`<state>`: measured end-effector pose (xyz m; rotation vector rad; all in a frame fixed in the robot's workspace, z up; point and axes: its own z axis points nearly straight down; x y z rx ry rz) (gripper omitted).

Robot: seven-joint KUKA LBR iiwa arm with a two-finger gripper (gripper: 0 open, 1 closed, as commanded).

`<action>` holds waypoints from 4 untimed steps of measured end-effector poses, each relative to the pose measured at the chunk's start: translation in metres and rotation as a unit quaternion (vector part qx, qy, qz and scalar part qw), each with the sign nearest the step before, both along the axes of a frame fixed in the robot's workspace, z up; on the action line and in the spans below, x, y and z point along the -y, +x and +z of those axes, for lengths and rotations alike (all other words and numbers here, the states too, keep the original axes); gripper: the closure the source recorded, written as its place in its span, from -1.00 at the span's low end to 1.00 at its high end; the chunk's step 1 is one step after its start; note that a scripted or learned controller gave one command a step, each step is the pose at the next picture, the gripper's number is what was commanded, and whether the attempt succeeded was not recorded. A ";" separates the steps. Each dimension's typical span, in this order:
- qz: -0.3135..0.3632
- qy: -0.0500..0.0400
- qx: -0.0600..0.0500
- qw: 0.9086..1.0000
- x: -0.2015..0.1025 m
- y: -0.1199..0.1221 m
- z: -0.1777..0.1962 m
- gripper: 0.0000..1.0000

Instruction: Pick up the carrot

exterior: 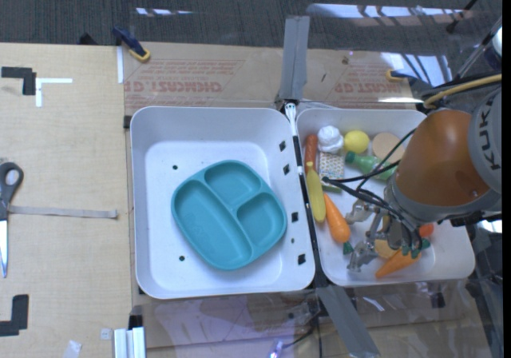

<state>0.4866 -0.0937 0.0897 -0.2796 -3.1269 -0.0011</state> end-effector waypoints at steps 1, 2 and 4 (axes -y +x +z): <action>-0.072 0.000 0.001 0.997 0.001 -0.007 0.000 -1.00; -0.176 -0.001 0.001 0.984 0.000 -0.007 0.000 -1.00; -0.366 -0.004 -0.003 0.931 0.004 0.080 0.005 1.00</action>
